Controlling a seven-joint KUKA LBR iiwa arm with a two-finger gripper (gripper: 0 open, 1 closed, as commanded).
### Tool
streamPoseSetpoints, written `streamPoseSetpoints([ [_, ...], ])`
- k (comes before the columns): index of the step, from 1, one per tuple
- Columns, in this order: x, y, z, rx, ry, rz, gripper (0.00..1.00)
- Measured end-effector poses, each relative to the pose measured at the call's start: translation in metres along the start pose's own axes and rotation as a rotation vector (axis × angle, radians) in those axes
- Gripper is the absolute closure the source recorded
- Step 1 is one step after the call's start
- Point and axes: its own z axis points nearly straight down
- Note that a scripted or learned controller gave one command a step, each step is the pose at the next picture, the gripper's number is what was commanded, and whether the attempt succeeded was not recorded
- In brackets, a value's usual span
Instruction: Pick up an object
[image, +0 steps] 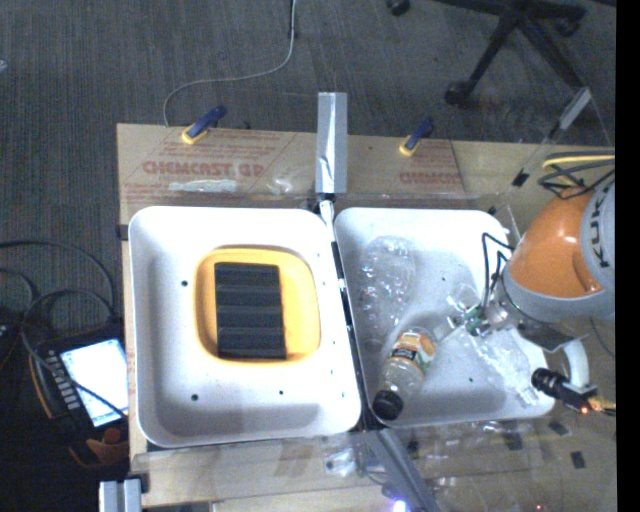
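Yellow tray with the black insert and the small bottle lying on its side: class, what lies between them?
In the camera view, the two bins' adjoining rims separate the yellow tray from the bottle.

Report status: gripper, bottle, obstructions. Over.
Gripper low in right bin, fingers unclear. Clear bottle lying loose beside it. Crumpled plastic close by.

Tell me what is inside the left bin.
Inside the left bin lies a yellow tray holding a dark ridged block. Whatever is beneath that tray is covered.
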Motion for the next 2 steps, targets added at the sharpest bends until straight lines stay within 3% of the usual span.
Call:
streamPoseSetpoints([
  [1, -0.022, 0.045, -0.003, 0.022, 0.016, 0.325, 0.00],
  [2, -0.047, 0.033, -0.079, 0.021, 0.015, 0.283, 0.00],
])
